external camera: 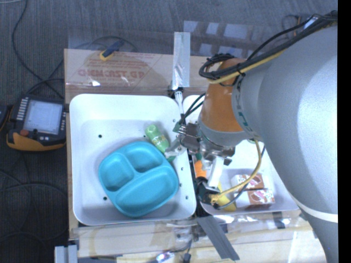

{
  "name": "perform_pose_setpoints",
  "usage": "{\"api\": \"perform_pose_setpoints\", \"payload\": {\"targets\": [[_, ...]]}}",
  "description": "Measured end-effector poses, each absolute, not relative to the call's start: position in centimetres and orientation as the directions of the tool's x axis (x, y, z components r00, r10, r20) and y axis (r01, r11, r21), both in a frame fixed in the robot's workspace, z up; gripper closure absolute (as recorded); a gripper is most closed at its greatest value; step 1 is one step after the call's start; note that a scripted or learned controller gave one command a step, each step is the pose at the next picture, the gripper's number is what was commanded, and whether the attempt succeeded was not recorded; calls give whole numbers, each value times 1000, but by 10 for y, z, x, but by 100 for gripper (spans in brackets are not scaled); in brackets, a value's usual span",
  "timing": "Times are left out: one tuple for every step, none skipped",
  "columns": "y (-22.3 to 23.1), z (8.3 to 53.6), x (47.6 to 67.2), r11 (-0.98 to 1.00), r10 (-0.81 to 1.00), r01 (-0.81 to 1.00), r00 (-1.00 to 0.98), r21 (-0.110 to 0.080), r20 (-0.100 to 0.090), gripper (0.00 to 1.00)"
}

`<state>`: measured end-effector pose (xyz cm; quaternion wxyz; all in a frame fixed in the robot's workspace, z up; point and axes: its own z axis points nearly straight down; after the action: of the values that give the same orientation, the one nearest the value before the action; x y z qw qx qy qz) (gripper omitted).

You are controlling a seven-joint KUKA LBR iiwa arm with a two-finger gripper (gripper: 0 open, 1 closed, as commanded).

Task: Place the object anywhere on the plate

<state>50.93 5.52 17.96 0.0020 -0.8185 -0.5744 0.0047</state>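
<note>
while the gripper (204, 171) hovers at the bin divider, jaw state untellable, pickup seems pending; blue plate (138, 177) lies left.

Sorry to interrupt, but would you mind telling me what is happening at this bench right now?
The grey arm reaches in from the right, its wrist over the wall between the two white bins. In the left bin lies a blue divided plate, with a green object beside its upper edge, not on it. Small packages sit in the right bin.

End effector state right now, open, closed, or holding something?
End effector: cannot be told; it sits at the wall between the two shallow white bins, close to the green bottle-shaped object and the blue divided plastic plate.
</note>
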Motion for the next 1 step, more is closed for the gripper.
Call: {"api": "perform_pose_setpoints", "payload": {"targets": [[55,180,509,-340,940,940,340,-9,-5,0]]}}
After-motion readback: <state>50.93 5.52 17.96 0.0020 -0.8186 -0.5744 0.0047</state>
